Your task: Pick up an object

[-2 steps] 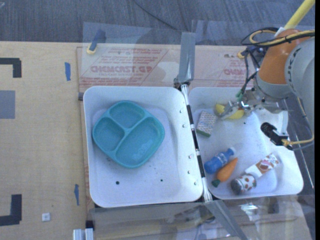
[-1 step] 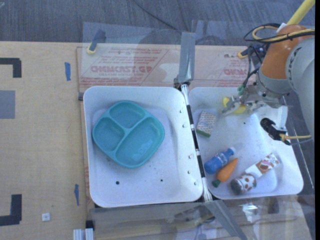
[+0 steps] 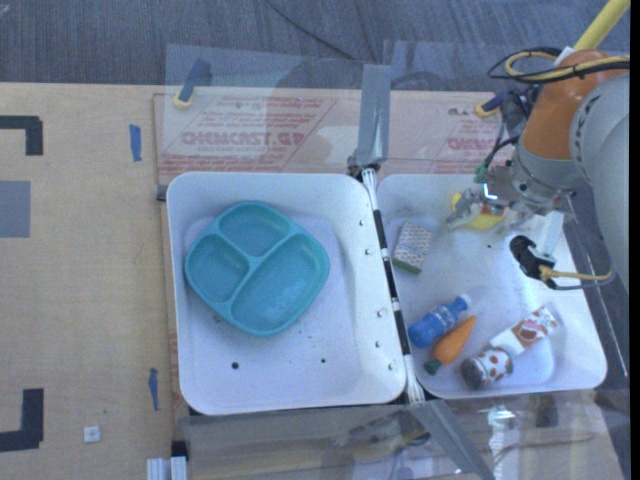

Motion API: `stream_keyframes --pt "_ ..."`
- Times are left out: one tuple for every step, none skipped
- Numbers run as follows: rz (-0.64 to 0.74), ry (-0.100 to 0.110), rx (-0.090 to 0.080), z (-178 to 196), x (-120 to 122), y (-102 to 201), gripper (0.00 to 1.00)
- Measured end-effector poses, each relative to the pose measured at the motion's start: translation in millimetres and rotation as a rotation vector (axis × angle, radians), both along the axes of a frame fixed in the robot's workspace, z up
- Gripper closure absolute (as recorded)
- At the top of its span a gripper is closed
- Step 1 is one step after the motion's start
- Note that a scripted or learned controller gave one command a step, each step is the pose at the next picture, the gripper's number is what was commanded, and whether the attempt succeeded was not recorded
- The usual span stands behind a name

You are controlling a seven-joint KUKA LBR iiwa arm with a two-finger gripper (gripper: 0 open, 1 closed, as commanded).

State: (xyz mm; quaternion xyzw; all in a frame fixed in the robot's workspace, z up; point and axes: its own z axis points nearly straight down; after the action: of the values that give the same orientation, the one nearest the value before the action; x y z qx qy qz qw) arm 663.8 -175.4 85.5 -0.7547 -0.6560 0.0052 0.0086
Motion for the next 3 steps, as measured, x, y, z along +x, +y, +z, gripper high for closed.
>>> stream_keyframes --pt "0.002 -0.001 -0.005 11.2 0.8 0.6 1.0" --pt "0.002 0.003 -0.005 10.6 0.0 0.8 0.0" --pt "-0.039 0.019 0.029 4.1 3.5 -21.8 0.0"
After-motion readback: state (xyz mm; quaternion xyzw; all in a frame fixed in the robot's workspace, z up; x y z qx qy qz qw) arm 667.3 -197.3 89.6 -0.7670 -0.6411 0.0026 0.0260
